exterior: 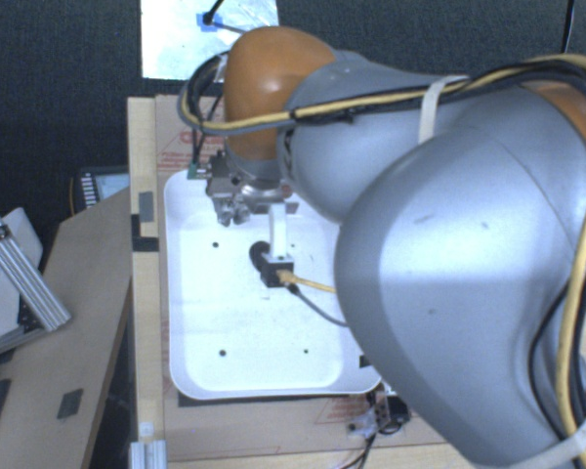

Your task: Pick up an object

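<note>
My gripper (232, 211) hangs low over the far end of the left white bin (190, 360), just under the orange band of the wrist. A small green edge (190, 172) peeks out at the bin's far left corner, beside the wrist; what it belongs to is hidden. The bare bin floor in front of the gripper carries a few tiny dark dots (223, 352). The grey arm covers the whole right side, including the right bin.
The bins rest on a brown board (146, 262). An aluminium rail (20, 272) leans at the far left, off the bench. A tangle of wires (386, 418) lies by the bin's near right corner.
</note>
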`<state>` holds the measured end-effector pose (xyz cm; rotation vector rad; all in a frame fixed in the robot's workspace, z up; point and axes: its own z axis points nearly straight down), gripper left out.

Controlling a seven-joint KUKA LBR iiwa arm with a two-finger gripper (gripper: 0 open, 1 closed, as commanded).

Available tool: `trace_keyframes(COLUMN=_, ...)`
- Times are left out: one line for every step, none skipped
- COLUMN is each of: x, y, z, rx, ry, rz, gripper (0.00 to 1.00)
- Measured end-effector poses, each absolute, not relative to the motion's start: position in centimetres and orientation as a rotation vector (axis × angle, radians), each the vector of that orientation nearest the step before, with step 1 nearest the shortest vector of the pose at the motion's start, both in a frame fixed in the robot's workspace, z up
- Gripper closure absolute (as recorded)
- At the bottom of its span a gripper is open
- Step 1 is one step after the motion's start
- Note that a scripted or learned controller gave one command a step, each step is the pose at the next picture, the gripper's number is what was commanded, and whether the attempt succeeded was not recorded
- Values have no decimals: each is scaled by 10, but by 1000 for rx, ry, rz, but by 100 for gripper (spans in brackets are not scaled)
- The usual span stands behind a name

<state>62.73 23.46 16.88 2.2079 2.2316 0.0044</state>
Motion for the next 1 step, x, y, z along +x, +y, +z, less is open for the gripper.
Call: trace_keyframes(x=670, y=234, z=82, rx=2214, ry=2226, rz=5, gripper=100)
